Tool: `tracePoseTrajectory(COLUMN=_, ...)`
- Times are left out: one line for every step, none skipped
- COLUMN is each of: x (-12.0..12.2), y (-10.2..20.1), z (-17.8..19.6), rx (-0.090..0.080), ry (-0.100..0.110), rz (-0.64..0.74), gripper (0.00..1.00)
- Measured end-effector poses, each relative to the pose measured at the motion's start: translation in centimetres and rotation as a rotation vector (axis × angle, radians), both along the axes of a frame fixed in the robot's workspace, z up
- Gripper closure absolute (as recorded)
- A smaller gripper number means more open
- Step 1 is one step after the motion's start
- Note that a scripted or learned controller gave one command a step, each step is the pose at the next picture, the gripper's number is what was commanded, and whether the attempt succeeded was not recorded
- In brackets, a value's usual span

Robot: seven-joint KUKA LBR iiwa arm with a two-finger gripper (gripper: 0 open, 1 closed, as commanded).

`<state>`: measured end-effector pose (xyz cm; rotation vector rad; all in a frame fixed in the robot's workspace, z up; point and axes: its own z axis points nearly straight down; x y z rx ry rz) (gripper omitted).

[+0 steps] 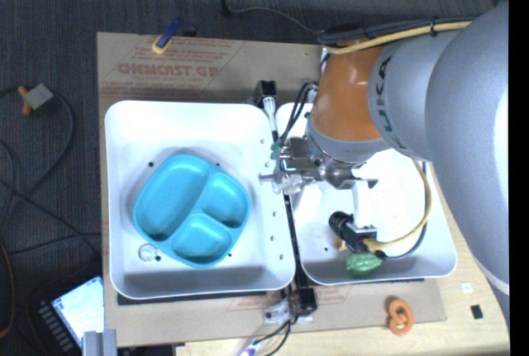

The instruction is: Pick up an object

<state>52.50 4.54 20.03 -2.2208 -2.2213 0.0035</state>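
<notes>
The grey arm [355, 106] with its orange band hangs low over the right bin [417, 263], wrist parked right up against the wall it shares with the left bin [116, 181]. The wrist covers the jaws, so there's no telling if they're wide, narrow or holding anything.

Pickable stuff: a small green object [362, 264] sits in the right bin near its front wall, apart from the wrist. It could be a soft toy or a leaf, the view is too fuzzy to say. A blue divided dish [192, 207] lies flat in the middle of the left bin, with a little clear ring [148, 253] just beside its lower left edge.

Out on the desk [165, 78], an orange pretzel-shaped bit [400, 315] lies in front of the right bin.
</notes>
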Motion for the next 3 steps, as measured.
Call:
tracePoseTrajectory(x=10.7, y=1.7, z=-1.6, rx=-0.001, ry=-0.001, rz=0.001, gripper=1.0)
tracePoseTrajectory(x=6.4, y=3.7, z=2.5, rx=0.0, ry=-0.002, rz=0.001, gripper=1.0)
tracePoseTrajectory(x=3.1, y=1.8, z=2.3, rx=-0.001, ry=0.0, rz=-0.001, gripper=1.0)
